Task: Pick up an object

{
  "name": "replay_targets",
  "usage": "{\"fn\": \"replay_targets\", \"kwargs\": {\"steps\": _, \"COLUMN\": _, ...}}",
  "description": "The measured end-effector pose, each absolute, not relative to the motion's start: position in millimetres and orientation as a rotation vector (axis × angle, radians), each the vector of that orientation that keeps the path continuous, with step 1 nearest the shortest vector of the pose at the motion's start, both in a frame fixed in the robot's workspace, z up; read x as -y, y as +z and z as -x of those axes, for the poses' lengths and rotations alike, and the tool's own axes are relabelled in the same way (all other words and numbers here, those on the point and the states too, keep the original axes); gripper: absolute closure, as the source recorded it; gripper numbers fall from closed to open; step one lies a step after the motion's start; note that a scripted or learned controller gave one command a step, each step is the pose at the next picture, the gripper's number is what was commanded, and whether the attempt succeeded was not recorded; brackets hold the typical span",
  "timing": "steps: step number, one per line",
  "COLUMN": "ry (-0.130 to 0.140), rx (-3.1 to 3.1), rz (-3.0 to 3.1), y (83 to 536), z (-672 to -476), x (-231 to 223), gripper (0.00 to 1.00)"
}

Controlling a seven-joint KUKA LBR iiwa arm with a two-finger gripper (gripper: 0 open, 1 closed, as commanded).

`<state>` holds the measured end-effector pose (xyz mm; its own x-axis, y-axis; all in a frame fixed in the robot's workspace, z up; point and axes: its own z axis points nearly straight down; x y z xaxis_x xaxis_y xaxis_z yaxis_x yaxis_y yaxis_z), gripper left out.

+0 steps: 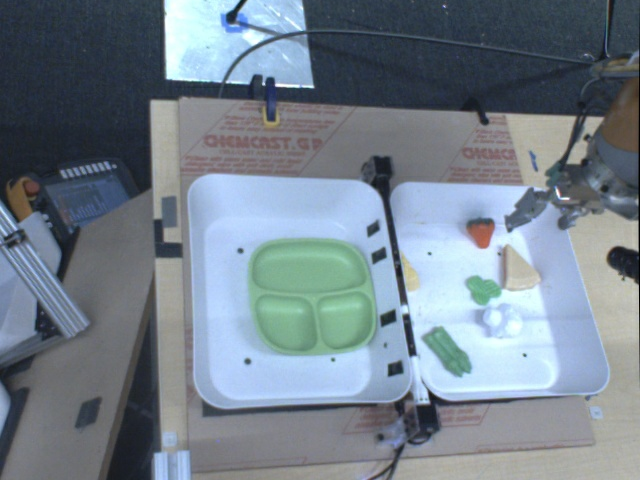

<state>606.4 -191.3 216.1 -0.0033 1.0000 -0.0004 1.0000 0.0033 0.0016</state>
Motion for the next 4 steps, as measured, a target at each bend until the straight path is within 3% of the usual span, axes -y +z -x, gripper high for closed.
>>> {"fn": "replay_targets", "kwargs": {"steps": 3, "ry": -0.001, "rx": -2.227, "rz": -2.216, "y": 82.8, "z": -615.5, "x": 188.1, "gripper": 0.0}}
{"fn": "replay_targets", "kwargs": {"steps": 4, "ry": 0.004, "rx": -2.225, "rz": -2.21, "y": 96.3, "z": -617.3, "x": 188.3, "gripper": 1.0}}
